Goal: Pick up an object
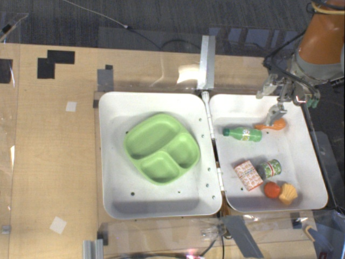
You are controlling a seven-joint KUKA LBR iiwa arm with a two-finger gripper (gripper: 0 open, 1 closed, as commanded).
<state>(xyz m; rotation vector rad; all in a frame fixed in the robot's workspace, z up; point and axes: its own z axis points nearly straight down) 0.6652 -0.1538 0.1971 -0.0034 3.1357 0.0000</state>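
Jaws (pixel 276 114) over orange toy (pixel 275 125) (right bin (pixel 318 198)), green bottle (pixel 243 135) beside

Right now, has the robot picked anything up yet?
Not yet. Nothing looks lifted: the green bottle, can, little box and tomato all lie in the right bin. The gripper is down beside the orange carrot, maybe going for it. Grabbing and lifting are still left.
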